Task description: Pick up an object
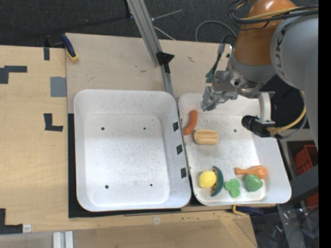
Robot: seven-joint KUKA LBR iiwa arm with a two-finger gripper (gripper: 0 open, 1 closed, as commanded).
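The right bin (269,154) holds several toy foods. An orange sausage (190,122) lies against its left wall, with a tan bread roll (206,137) just right of it. Near the front sit a yellow lemon (207,179), a dark green curved piece (217,182), a green leafy piece (233,187), a green pepper (253,182) and an orange drumstick shape (252,171). My gripper (209,104) hangs over the bin's back left corner, just above and right of the sausage, with nothing seen between its fingers.
The left bin (124,149) lies beside the right one, separated by a shared raised rim. A slanted metal pole (147,30) rises behind the bins. The arm's orange band (264,14) and cables crowd the back right.
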